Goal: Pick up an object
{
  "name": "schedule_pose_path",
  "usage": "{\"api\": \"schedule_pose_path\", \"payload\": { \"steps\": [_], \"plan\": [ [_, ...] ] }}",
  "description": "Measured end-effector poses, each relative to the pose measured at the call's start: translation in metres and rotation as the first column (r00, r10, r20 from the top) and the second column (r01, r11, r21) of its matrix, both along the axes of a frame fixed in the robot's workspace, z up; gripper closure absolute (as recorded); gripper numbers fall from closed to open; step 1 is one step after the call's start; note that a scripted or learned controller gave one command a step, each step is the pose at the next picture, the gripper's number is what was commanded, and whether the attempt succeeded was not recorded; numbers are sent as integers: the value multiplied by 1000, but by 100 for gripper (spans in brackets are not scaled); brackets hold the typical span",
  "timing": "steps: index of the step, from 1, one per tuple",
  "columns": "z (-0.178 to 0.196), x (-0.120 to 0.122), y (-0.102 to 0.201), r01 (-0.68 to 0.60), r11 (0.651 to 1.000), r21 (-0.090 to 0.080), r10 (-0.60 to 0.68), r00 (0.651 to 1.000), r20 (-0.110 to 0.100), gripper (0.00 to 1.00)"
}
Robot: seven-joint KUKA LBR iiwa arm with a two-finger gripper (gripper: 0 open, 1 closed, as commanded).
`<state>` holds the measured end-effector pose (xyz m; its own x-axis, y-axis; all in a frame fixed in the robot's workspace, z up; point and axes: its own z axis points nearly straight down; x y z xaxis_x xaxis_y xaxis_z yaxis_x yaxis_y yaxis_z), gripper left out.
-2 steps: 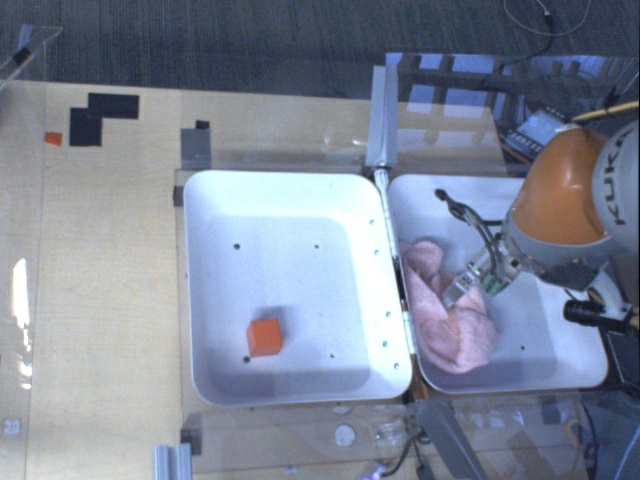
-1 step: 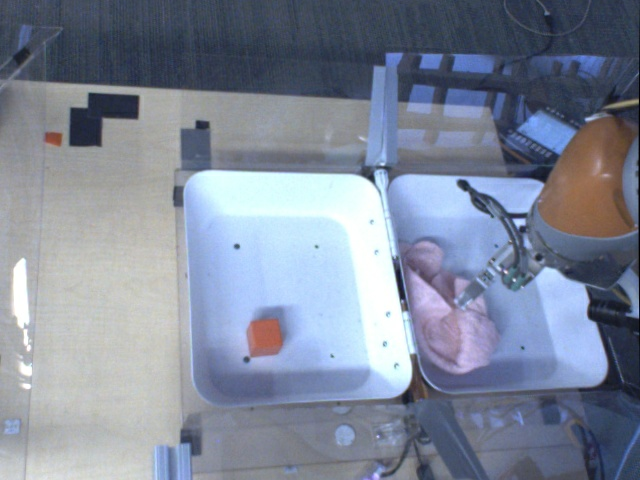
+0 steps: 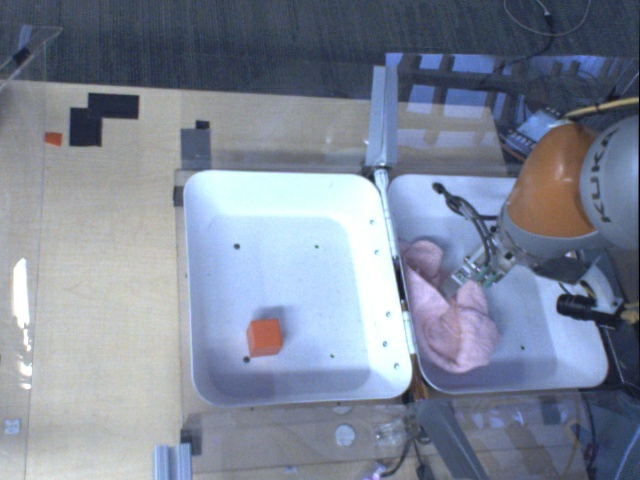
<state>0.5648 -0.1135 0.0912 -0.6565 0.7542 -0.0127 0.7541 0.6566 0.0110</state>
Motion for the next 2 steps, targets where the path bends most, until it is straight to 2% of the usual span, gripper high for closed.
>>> {"api": "schedule_pose_path", "payload": {
  "steps": [1, 2],
  "plan": [
    [14, 4, 1, -2, 1000, 0, 2, 1000, 13, 100],
    [53, 86, 15, 198, 980, 3, -198, 980, -6, 100]
  ]
}}
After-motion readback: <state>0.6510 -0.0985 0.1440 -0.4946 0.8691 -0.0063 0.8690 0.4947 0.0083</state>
